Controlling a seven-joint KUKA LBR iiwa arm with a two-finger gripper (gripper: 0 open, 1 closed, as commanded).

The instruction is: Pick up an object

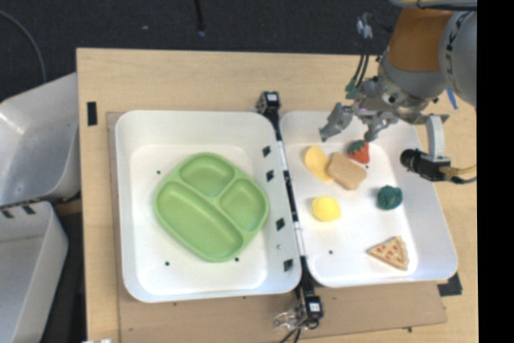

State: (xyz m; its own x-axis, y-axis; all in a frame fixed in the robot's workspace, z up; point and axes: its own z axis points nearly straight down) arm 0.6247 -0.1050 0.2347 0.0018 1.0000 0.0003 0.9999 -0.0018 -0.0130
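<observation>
My gripper (pixel 350 134) hangs over the far part of the right bin (pixel 426 253), its two fingers spread open with nothing between them. Just beneath its right fingertip lies a small red item (pixel 359 152), touching a tan bread-like block (pixel 346 171). A yellow piece (pixel 316 161) lies left of the block. Further forward are a round yellow item (pixel 325 209), a dark green lump (pixel 389 197) and a pizza slice (pixel 389 253).
The left bin (pixel 136 269) holds a green divided plate (pixel 210 206). A raised divider with black clips (pixel 283 189) runs between the bins. Bare white floor shows at the right bin's front left.
</observation>
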